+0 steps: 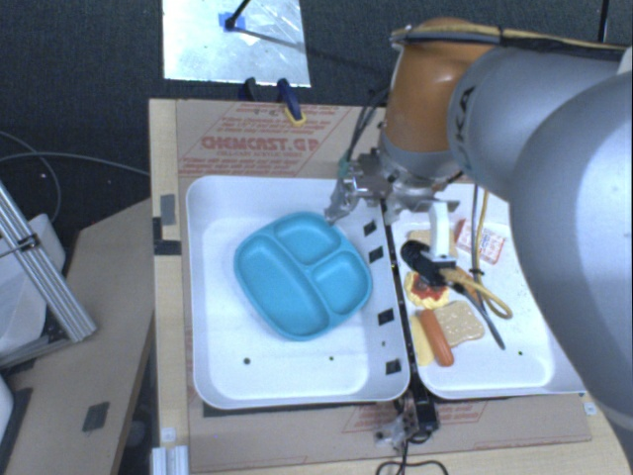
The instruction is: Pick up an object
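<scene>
A blue divided plate [302, 275] lies in the left white bin [213, 295]. In the right bin [524, 364] I see a slice of toast [457, 322], an orange-red sausage [435, 337], a small red piece [427, 287] and a red-and-white packet [485, 242]. My gripper [338, 204] hangs low over the left bin's far right corner, just past the plate's far right rim. The grey arm and its orange band cover the right bin's far side.
Both bins rest on a cardboard sheet [257, 142] with red print. A shiny foil sheet [232, 28] and a blue and yellow clamp [290, 102] sit behind it. An aluminium frame [40, 275] stands at the left.
</scene>
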Available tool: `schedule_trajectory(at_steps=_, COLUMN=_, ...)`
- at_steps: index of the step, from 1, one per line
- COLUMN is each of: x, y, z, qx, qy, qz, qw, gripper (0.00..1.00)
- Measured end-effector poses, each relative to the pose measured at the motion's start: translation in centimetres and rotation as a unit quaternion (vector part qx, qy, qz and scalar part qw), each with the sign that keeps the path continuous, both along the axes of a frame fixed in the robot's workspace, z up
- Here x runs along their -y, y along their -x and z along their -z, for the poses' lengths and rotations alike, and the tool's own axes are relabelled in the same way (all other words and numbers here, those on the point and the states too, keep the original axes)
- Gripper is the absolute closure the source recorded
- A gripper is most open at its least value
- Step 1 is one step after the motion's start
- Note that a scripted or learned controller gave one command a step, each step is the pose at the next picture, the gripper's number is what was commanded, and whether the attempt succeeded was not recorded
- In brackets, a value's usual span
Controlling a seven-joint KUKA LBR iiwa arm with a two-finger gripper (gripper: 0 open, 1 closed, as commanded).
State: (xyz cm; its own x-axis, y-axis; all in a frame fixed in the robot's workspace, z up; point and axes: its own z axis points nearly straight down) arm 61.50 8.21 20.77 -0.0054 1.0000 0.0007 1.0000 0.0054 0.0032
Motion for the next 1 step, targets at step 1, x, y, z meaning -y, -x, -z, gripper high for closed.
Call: schedule_trajectory(at_steps=1, x=5.80, y=1.97, z=2.46, qx=-0.003, qy=0.0014, qz=0.005, qw=1.0000, gripper=0.00)
